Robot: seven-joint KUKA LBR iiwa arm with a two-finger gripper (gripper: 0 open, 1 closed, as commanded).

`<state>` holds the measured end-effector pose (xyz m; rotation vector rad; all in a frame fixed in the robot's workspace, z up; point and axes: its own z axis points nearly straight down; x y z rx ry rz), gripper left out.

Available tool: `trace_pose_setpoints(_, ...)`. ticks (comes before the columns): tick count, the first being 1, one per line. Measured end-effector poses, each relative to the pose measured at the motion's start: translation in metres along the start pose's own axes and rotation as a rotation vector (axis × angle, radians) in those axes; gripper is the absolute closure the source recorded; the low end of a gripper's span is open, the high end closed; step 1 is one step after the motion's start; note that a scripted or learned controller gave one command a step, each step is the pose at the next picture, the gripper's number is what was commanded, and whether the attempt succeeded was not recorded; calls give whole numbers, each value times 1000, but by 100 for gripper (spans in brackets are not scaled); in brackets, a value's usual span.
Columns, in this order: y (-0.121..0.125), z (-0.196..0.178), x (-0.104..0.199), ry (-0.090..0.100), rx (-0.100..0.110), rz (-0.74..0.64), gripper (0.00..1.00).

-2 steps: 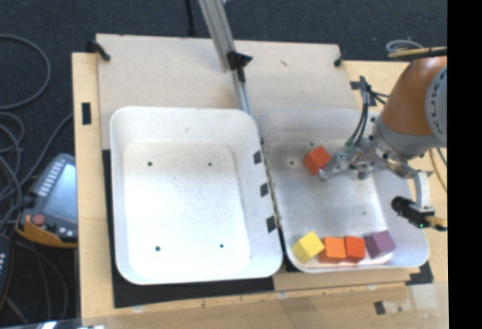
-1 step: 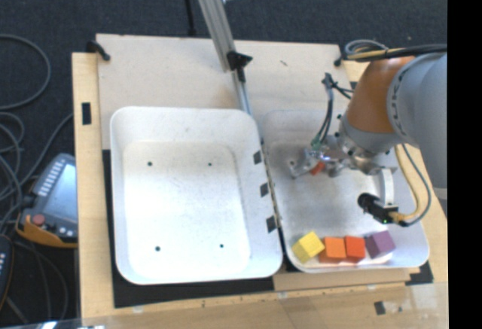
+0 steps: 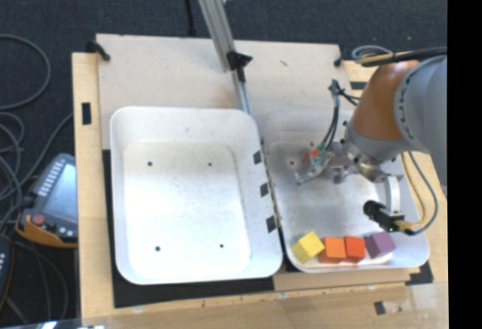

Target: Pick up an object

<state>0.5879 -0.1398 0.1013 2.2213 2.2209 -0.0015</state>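
Note:
Along the near wall of the right bin (image 3: pixel 290 132) several blocks lie in a row: a yellow block (image 3: pixel 308 246), an orange block (image 3: pixel 334 248), a red-orange block (image 3: pixel 355 248) and a purple block (image 3: pixel 379 245). My gripper (image 3: pixel 318 162) hangs low over the middle of this bin, well behind the row and apart from it. The grey arm with its orange band (image 3: pixel 384 98) comes in from the right and covers the bin's far right part. I see nothing between the fingers.
The left bin (image 3: pixel 188 192) lies beside the right one, and their walls meet at the middle. A slanted aluminium post (image 3: pixel 215 11) comes down from the top to the bins' far junction. A teach pendant (image 3: pixel 54 196) and cables lie off the bench on the left.

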Motion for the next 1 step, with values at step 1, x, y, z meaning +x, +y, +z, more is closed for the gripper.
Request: trace_pose_setpoints(1, 41, 4, 41, 0, -5, -6, 0)
